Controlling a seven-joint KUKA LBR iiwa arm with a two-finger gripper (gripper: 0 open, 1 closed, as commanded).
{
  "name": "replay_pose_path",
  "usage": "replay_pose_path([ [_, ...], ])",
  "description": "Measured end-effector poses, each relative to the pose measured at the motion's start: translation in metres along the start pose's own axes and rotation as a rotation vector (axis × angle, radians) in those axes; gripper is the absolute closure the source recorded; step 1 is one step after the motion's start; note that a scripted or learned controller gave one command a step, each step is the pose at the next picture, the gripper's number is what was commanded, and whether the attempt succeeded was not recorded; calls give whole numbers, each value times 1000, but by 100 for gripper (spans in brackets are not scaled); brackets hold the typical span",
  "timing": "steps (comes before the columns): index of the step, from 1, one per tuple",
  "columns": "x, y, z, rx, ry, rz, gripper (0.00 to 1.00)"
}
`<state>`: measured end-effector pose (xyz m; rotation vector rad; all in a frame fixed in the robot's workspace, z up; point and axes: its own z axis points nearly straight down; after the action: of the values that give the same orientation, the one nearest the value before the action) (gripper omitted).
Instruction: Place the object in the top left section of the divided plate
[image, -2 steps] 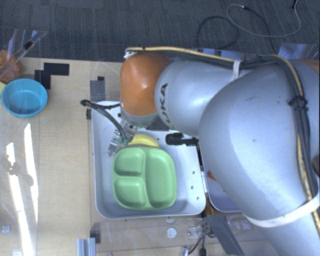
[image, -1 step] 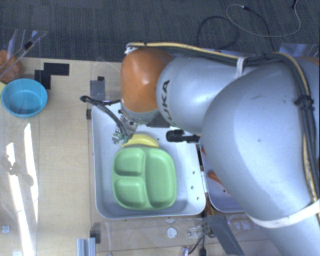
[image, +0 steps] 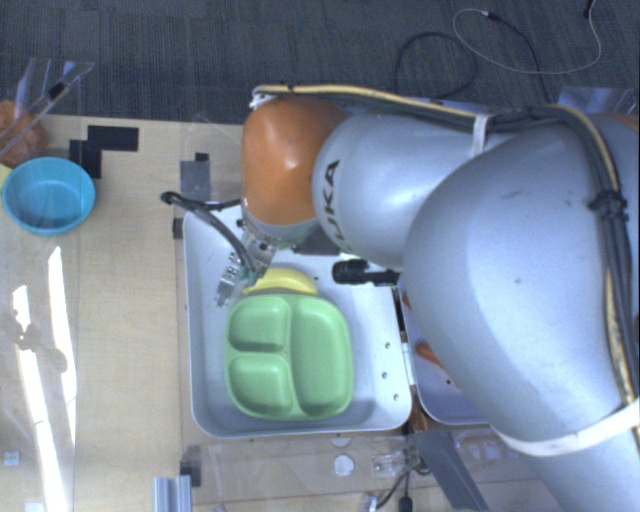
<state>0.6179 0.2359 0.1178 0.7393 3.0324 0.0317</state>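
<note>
Inspector: State your position.

Gripper: My gripper (image: 232, 282) hangs over the left bin (image: 200, 400), off the plate's (image: 290, 357) far left corner. Whether I am open or closed cannot be told; my arm (image: 420, 190) covers most of the wrist.

Inspector: And the object?

Gripper: A yellow object (image: 283, 282) lies just beside me, to my right, touching or overlapping the plate's far rim. Nothing shows between my tips, so I claim no hold.

Inspector: Handling?

Gripper: Judged only: small, rounded, smooth, probably a light plastic piece, stiff enough not to crush yet apt to slip or roll. I would take it across its narrow width, near the middle.

Inspector: Target?

Gripper: The plate's top left section sits right below me and holds nothing. Judged: a short carry, a low release.

Inspector: Other items?

Gripper: A blue bowl (image: 48, 195), well apart to my left, outside the bin.
</note>
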Motion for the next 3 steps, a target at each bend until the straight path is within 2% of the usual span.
replay_pose_path([
  [3,0,0,0,0,0,0,0],
])
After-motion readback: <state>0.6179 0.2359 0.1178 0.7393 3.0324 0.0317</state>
